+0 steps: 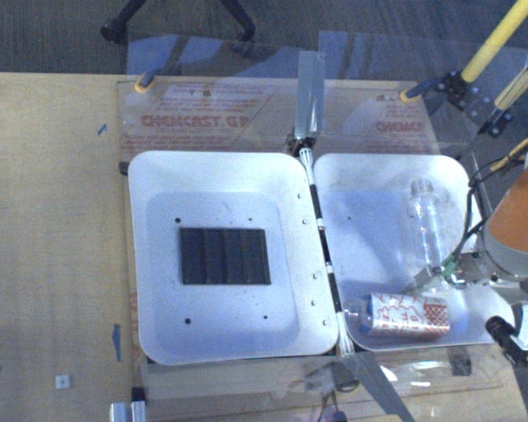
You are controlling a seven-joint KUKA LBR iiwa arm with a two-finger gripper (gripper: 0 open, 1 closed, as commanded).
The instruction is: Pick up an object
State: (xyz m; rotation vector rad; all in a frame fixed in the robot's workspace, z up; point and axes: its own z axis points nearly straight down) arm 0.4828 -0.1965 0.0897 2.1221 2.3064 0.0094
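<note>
Overhead view of the bench with two shallow white bins side by side. The arm (pixel 517 222), grey with an orange band, enters at the right edge over the right bin (pixel 334 236); the gripper (pixel 441 271) sits low over that bin's floor, and whether it is open, closed or gripping anything cannot be told.

Key relation: two candidate objects lie close to the gripper, both in the right bin. A clear plastic bottle (pixel 426 222) stretches away from the gripper toward the bin's far wall, cap end farthest off, its long axis running roughly along the bin's depth; its near end appears to reach the gripper, though contact cannot be confirmed. A red-and-white patterned can (pixel 408 315) lies on its side just on the near side of the gripper, toward the bin's front wall, its long axis running across the bin, roughly at right angles to the bottle's.

Judgement: the gripper is nearer the bottle's lower end than the can's middle, so a grasp on the bottle would call for closing across its narrow width.

Contents: right bin, bottle and can. Left bin (pixel 149 236), well away from the gripper beyond the divider, a dark ribbed rectangular block (pixel 224 256) lying flat near its centre.
</note>
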